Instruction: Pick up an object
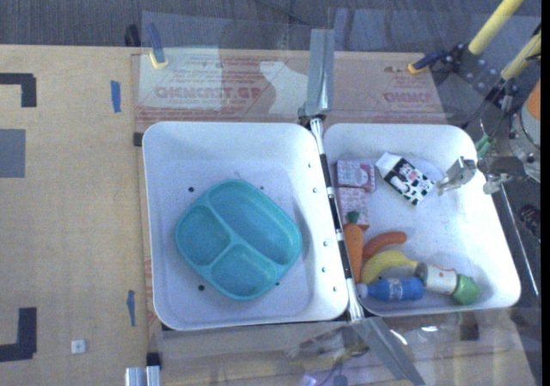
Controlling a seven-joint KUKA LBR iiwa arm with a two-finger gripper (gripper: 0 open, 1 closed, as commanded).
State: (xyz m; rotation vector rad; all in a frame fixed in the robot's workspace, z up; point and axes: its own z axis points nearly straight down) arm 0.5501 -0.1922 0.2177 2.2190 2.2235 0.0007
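The right bin (498,242) holds several small items. A black-and-white patterned carton (404,178) lies near its back, with a pink carton (354,174) to its left and a second pink pack (351,201) below that. Along the front lie a carrot (353,242), an orange sausage (384,242), a banana (387,265), a blue bottle (393,291) and a pale bottle with a green cap (449,282). My gripper (458,174) hangs over the bin's right side, just right of the patterned carton, apart from it. I see nothing in it.
The left bin (163,161) holds a teal divided plate (239,239). A metal divider (320,83) runs between the bins at the back. Yellow poles and clamps (481,40) stand at the back right. The arm's wrist (516,156) hangs by the right rim.
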